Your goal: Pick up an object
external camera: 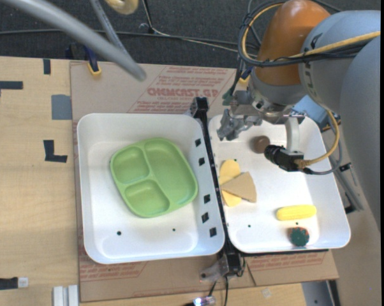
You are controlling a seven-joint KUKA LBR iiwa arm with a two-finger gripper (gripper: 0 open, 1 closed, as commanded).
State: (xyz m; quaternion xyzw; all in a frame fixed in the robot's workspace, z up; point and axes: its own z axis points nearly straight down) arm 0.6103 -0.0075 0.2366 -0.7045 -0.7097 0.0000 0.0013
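Right bin, near corner: small dark green ball, round, rough-looking. Just above it, almost touching: yellow corn-like piece, elongated, lying flat, long axis across the bin. Toward the divider side of the same bin: tan wedge, triangular, flat, lying over a pale yellow slice whose edges show above and below the wedge. Farther back, near the bin's middle: small brown rounded lump, dull, apart from the wedge.

Left bin: light green divided plate, three compartments, rounded corners, set at a tilt to the bin walls.

Arm: grey, entering from the right, orange band above the wrist, bent downward over the far part of the right bin; yellow and black cables looped around the wrist. End effector: grey metal, hanging over the far left corner of the right bin, close to the divider, left of the brown lump and apart from it; open or closed: cannot tell. Nothing seen held.

Surface: tan board with dark markings, cardboard sheet under both bins.
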